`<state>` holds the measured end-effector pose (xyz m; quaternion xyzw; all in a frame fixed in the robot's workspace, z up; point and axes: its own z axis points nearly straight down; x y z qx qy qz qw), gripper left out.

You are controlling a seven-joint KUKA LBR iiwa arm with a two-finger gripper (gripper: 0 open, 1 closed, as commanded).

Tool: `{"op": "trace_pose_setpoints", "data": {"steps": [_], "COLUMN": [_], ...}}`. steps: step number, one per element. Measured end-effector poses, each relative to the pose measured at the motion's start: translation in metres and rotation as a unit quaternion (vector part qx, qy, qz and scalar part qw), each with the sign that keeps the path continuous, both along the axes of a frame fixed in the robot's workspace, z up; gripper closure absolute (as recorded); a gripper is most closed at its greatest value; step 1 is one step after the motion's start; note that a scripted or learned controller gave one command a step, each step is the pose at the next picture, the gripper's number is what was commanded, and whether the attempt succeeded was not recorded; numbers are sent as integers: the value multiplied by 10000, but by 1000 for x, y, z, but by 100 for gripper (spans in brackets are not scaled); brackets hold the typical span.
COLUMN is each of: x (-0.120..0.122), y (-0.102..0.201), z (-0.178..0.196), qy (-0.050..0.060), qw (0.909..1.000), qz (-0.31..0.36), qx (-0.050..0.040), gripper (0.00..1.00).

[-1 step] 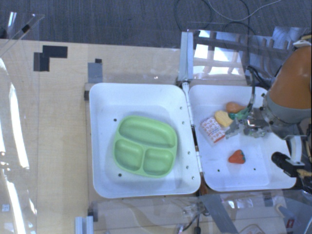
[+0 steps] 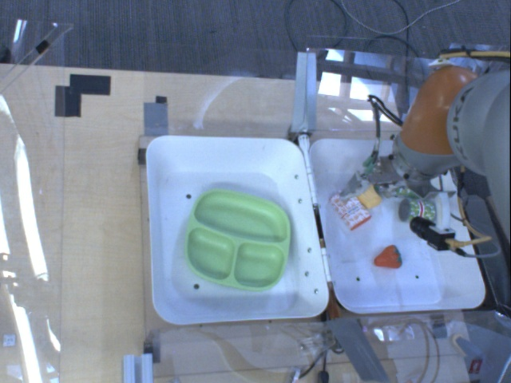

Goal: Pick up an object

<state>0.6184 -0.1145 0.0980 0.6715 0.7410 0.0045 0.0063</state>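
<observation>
My gripper [image 2: 388,179] is down in the right bin [image 2: 415,290], near its far middle, under the grey wrist and orange band. Just left of it lie a small yellow block [image 2: 368,198] and a red-and-white packet [image 2: 350,212]. A grey scrap [image 2: 351,185] lies at the packet's far side. A green-and-white can [image 2: 420,208] lies on its side right of the gripper. A red strawberry [image 2: 388,257] sits alone nearer the front of the bin. I see nothing lifted off the bin floor.
The left bin [image 2: 168,238] holds a green divided plate [image 2: 238,238] lying flat in its middle. A raised rim [image 2: 315,214] separates the two bins. Metal frame posts [image 2: 303,94] and cables stand behind the right bin.
</observation>
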Motion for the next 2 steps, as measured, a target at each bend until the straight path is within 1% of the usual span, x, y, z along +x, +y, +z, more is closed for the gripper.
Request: {"op": "trace_pose_setpoints", "data": {"steps": [1, 2], "x": [-25, 33], "y": [18, 6], "z": [-1, -1], "qy": [-78, -47], "qw": [9994, 9956], "qz": [327, 932], "qx": [-22, -16], "gripper": [0, 0]}}
